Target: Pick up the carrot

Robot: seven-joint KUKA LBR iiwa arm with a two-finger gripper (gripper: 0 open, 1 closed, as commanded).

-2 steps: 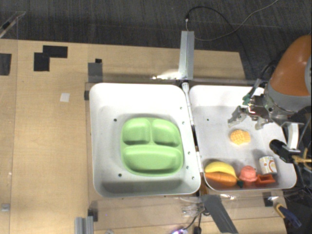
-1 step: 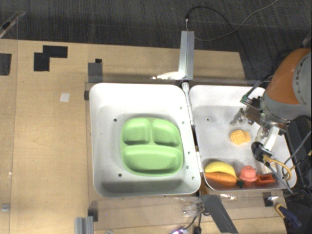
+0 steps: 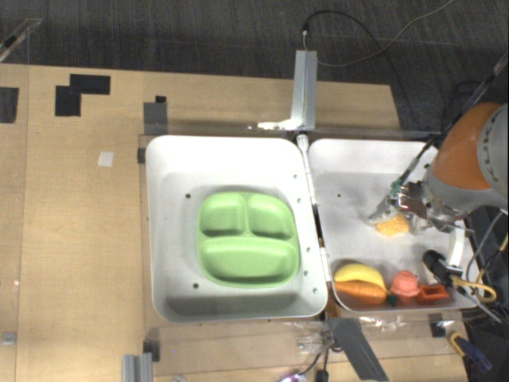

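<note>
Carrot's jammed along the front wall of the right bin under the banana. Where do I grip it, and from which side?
Probably from straight above, at the middle of the carrot, fingers closing across its narrow width. It lies flat and lengthwise along the bin's near wall, with the banana touching its far side, so finger room is tight there. The gripper sits farther back, over a yellow piece.

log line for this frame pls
gripper over yellow piece, right bin | carrot by banana, front edge, untouched | green tray in left bin
</note>
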